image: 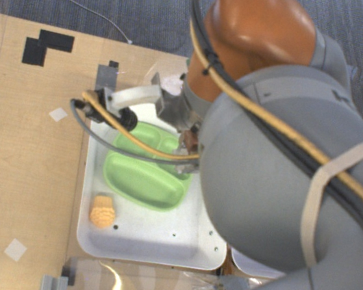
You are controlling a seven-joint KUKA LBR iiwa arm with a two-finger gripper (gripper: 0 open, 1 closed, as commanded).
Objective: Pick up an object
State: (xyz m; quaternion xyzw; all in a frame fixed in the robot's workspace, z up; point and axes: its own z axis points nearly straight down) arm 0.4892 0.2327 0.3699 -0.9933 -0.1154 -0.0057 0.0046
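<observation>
Overhead view of the picking bench. The gripper (184,150) sits low over the far right part of the white bin (142,248), tucked under the orange wrist band (259,22) and the grey arm (290,160); the arm's bulk hides its tips, so their state cannot be told and no object is seen in its grasp. Directly beneath and beside it lie two green dishes: the near dish (144,181) and the far dish (145,136), the latter crossed by a yellow cable (113,120). A small orange-yellow toy (103,212) rests apart, near the bin's left wall. Judgement: the dishes are shallow and broad, so a rim pinch is the likely sound grasp; descend squarely on one rim, keep clear of the cable, and lift straight. The toy offers an easier, compact alternative.
</observation>
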